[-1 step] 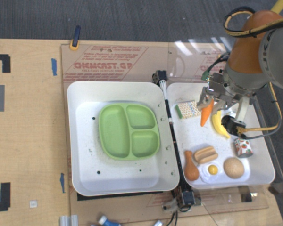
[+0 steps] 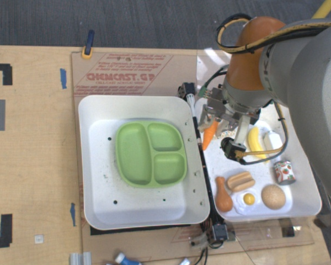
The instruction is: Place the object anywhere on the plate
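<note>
Two shallow white bins side by side, smooth plastic with rounded corners. In the left bin point(image 2: 94, 164): one green plate point(image 2: 133, 153), matte, rounded, split into three compartments, one long at the left and two smaller at the right, nothing lying in any of them. In the right bin point(image 2: 311, 200): seven toy foods. One orange carrot point(image 2: 208, 135), tapered and tilted, at that bin's left wall close to the divide, well apart from the plate. One yellow banana point(image 2: 256, 138), curved. One hot dog point(image 2: 240, 181) in a bun. One fried egg point(image 2: 248, 199), flat, with a round yolk. One brown drumstick point(image 2: 223, 196), just beside the egg. One round tan bread roll point(image 2: 273, 196). One small can point(image 2: 285, 171) with red fruit on the label. Above the carrot, the gripper point(image 2: 214, 123), metal and dark wiring; cannot tell how the jaws stand, nor whether the carrot is clamped.
</note>
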You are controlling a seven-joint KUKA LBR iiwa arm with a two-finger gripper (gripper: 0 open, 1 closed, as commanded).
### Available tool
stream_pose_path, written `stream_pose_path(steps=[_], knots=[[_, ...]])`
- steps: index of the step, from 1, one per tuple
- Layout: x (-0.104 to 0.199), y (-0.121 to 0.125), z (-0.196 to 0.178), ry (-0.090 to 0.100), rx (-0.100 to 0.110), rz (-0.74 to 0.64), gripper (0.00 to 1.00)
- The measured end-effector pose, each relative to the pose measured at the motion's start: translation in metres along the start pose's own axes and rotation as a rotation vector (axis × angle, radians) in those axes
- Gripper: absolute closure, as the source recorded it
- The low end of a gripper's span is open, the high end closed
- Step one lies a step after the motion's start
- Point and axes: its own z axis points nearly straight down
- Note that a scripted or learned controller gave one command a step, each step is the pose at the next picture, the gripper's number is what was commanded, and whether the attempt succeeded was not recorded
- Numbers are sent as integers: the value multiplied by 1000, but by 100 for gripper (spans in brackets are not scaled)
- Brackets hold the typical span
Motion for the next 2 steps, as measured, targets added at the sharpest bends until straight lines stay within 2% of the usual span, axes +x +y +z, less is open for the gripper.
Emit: stream_pose_path(steps=[1,2], knots=[[60,-55,-2,-3,-3,-267,100],[59,-55,-1,-4,-4,-265,0]])
